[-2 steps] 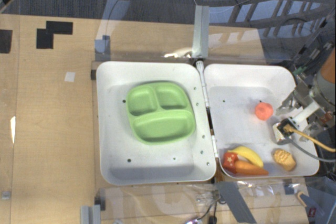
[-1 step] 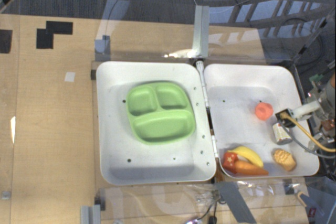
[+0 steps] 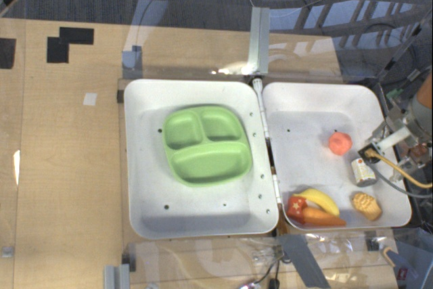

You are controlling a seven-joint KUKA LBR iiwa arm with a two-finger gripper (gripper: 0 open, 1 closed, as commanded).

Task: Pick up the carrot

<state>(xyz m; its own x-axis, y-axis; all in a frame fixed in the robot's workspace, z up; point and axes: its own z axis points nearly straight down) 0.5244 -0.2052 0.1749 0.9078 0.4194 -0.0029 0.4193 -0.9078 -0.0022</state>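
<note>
We look down on a light wooden tabletop (image 3: 61, 145) carrying two shallow white plastic bins side by side. The left bin (image 3: 145, 199) holds a lime-green plastic plate (image 3: 205, 144) with three compartments, lying flat near the bin's middle.

The right bin (image 3: 304, 112) holds the small items. The orange toy carrot (image 3: 323, 217) lies on its side along the bin's near edge, in the near-left corner region, its length running roughly left to right. Just beside it on the left we see a red round toy piece (image 3: 295, 206), and a yellow toy banana (image 3: 321, 200) curves just behind the carrot, touching or nearly touching it; we cannot tell which. A tan, ridged, bread-like toy piece (image 3: 366, 205) sits to the right of the carrot, apart from it. A small pinkish-red ball-shaped toy (image 3: 340, 142) rests nearer the middle of the bin, and a short silvery can-like cylinder (image 3: 363, 171) stands near the right wall.

The grey arm's gripper (image 3: 379, 145) comes in at the right edge of this bin, above the cylinder and well apart from the carrot. Whether it is spread or closed we cannot tell.
</note>
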